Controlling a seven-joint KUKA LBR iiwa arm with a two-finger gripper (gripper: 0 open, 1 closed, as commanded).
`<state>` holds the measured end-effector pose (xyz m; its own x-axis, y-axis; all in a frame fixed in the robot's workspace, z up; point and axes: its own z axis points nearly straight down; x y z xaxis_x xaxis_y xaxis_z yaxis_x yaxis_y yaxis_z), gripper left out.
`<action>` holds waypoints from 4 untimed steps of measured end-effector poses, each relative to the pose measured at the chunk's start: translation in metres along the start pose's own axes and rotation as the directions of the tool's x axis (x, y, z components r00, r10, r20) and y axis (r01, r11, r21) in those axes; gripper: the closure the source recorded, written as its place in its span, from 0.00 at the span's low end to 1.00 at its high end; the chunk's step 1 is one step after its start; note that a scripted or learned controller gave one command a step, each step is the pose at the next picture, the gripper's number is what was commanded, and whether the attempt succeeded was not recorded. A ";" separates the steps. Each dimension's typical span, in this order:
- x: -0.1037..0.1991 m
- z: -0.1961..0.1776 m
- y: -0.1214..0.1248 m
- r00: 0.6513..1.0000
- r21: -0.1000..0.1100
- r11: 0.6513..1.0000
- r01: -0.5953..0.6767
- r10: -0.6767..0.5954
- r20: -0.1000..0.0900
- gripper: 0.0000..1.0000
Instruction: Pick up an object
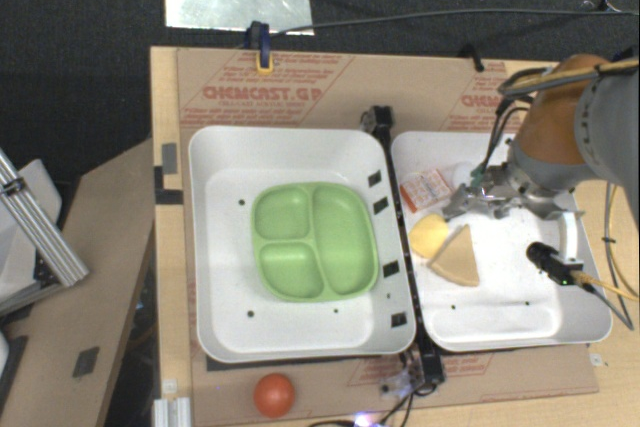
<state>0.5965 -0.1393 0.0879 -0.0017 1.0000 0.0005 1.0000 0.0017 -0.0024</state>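
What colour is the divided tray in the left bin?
Light green; the tray shows plainly in the camera view, lying in the left bin.

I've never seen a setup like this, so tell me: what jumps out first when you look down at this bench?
The bright green divided plate sits in the middle of the left bin. In the right bin, a yellow ball touches a tan wedge, with the grey and orange arm reaching in above them. A red ball lies on the bench in front of the left bin.

green divided tray (314, 240) | white bins (215, 165) | yellow ball (430, 235) | tan wedge (457, 258) | red-and-white packet (425, 187) | orange-red ball (274, 394)
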 end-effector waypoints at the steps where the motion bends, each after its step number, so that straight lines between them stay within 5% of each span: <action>1: -0.001 -0.014 0.001 1.000 -0.005 1.000 0.000 0.000 0.001 1.00; 4: -0.005 -0.142 0.004 1.000 -0.008 1.000 0.003 -0.003 0.002 1.00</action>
<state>0.6004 -0.1444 0.2295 -0.0049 1.0000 -0.0010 1.0000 0.0049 0.0054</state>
